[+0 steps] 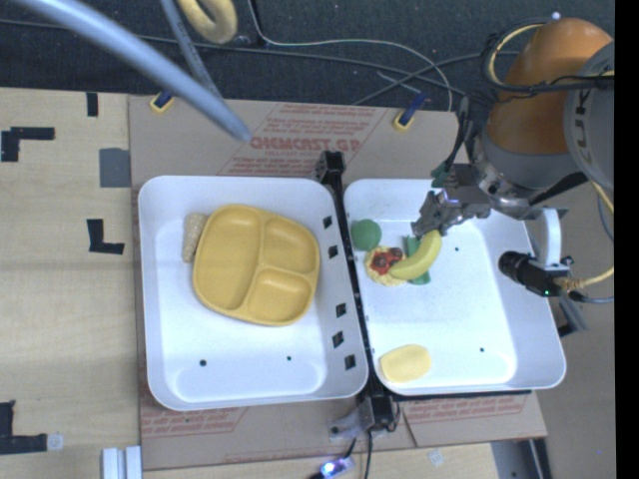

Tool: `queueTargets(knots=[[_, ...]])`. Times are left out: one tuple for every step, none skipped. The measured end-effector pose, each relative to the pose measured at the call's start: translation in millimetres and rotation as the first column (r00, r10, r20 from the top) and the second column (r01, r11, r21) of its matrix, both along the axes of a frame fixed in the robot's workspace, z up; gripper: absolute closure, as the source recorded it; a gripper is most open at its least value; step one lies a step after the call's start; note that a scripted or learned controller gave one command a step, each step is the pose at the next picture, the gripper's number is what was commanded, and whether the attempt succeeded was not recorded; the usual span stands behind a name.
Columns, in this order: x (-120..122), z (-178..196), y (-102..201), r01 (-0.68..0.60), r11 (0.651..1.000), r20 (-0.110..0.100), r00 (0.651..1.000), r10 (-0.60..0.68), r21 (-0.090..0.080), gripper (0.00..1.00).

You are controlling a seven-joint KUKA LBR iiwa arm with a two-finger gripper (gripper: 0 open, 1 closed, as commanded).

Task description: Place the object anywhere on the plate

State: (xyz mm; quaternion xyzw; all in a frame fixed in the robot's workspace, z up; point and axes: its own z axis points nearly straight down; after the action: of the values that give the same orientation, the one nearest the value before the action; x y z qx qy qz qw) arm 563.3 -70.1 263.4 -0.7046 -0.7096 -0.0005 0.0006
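Far to the left of the gripper (435,218), the left bin (160,297) held a yellow plate (256,264) with three compartments, all bare, and a tan piece (193,237) tucked against the plate's left edge. The right bin (519,347) held the rest — a green ball (366,234) just left of the gripper, a red-and-yellow item (384,262) down to the gripper's left, and a pale yellow oval piece (404,363) well below it, near the bin's front wall. The gripper hung over the upper middle of the right bin, directly above a yellow banana (424,253) whose upper tip reached its fingers; whether they were clenched on it could not be told. The banana lay tilted, touching the red-and-yellow item, not on the plate.
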Motion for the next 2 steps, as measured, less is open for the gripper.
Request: queueTargets(knots=[[-8.7, -10.9, 51.0, 0.003, 1.000, -0.003, 1.000, -0.003, -0.001, 1.00], [-6.2, -26.6, 96.7, 0.002, 1.000, -0.004, 1.000, -0.002, -0.001, 1.00]])
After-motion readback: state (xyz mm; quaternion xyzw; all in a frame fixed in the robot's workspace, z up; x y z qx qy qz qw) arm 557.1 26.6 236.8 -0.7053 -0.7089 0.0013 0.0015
